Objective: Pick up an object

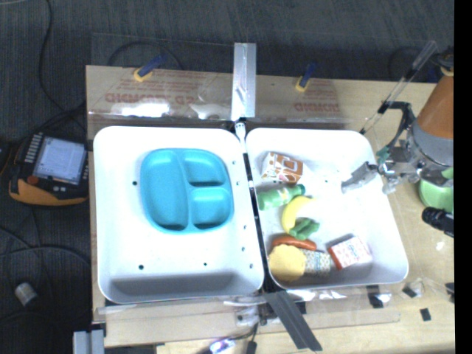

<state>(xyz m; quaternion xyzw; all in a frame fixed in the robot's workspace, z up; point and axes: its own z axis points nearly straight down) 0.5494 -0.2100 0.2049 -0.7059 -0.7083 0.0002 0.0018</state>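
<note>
Grey arm [435,135] low at 3 o'clock | pincer [359,177] state: cannot tell | banana [294,212] at its 8 o'clock, apart

Place: a robotics lab or test cell.
Worktop [369,94]: bare plywood, clamped at its far edge, standing on dark carpet.
Bins [118,271]: two white trays side by side, well left of the jaws.
Gear: loose cables [29,6] and a handheld control pendant [51,164] on the floor.
</note>
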